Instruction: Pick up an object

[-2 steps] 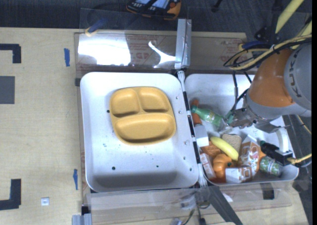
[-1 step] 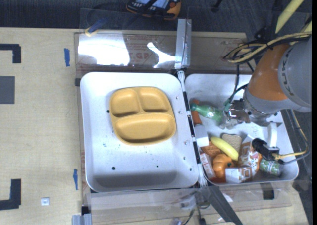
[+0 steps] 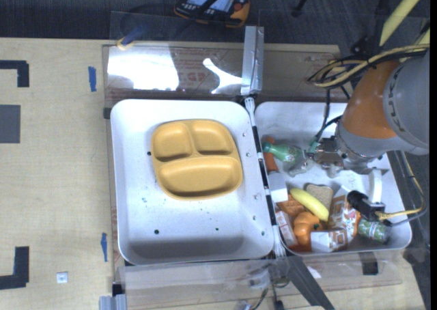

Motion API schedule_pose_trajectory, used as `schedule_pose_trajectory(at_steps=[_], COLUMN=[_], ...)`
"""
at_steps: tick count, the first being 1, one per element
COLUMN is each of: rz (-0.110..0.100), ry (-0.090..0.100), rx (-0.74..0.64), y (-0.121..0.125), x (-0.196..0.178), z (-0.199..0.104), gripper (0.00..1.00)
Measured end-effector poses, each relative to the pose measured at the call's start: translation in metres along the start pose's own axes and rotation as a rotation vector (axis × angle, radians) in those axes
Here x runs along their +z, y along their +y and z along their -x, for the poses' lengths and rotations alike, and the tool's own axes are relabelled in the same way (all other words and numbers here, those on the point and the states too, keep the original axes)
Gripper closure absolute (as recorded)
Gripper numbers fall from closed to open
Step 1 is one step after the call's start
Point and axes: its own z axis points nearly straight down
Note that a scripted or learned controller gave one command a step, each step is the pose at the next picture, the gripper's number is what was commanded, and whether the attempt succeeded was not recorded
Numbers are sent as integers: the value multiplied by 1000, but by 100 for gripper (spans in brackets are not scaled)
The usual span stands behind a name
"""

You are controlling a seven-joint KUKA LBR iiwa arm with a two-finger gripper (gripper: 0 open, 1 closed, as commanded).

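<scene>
Crowded against the near wall of the right bin point(image 3: 295, 119), an orange-and-white carton point(image 3: 336, 237) lies just below a banana point(image 3: 308, 203), whose long axis runs from upper left to lower right, touching a bread slice point(image 3: 321, 194). Above this heap hangs the gripper point(image 3: 323, 156), low over the bin's middle; whether it is open or closed cannot be told, and nothing is seen held in it. Nearest of all looks to be a clear bottle point(image 3: 283, 153) just to its left, lying roughly crosswise. Any pick therefore probably means a short move leftward or toward the near wall, never across to the left bin point(image 3: 136, 223).
</scene>
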Motion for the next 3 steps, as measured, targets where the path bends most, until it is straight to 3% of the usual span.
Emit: schedule_pose_trajectory(at_steps=[1, 2, 3], rz=[2, 4, -9], ry=[1, 0, -1], rx=[6, 8, 85], y=[-78, -76, -88], x=[-1, -9, -145], z=[13, 14, -37], gripper=[0, 100, 100])
